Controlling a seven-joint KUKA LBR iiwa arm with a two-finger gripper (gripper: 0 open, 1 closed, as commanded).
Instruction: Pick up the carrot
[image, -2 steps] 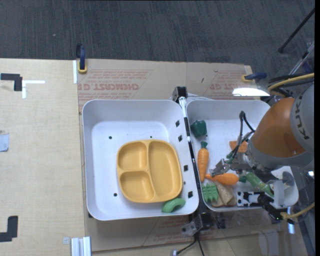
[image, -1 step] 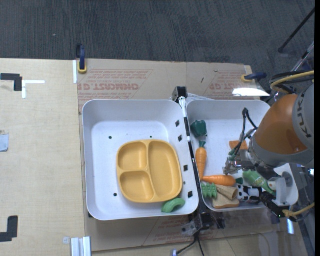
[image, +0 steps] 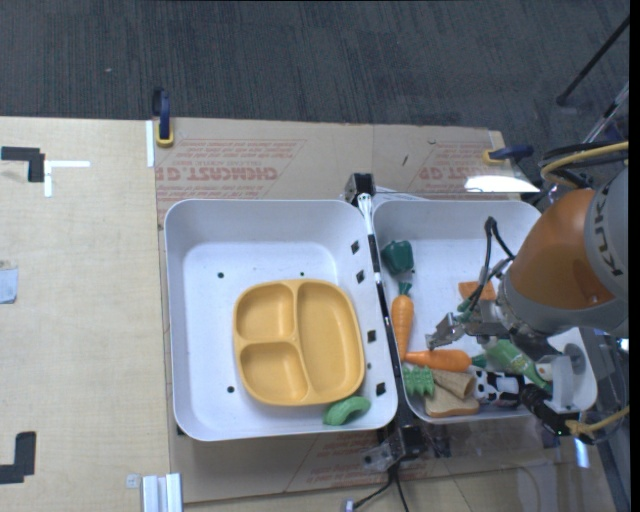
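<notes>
The arm comes in from the right and covers the right part of the right bin, so the things under its wrist are partly hidden. The gripper sits low over the near middle of that bin; its fingers are small and dark against the clutter, and I cannot tell whether they are apart or together.

Two carrots lie here. One carrot points far-to-near just beside the bin's left wall, green top toward a green pepper. A second carrot lies crosswise just near of the gripper, its right end hidden by the arm. An orange piece peeks out by the wrist.

Along the near wall crowd a green leaf toy, toast and a black-and-white toy, half covered.

The left bin holds a yellow plate and a green pod at its near edge; open floor rings the plate.
</notes>
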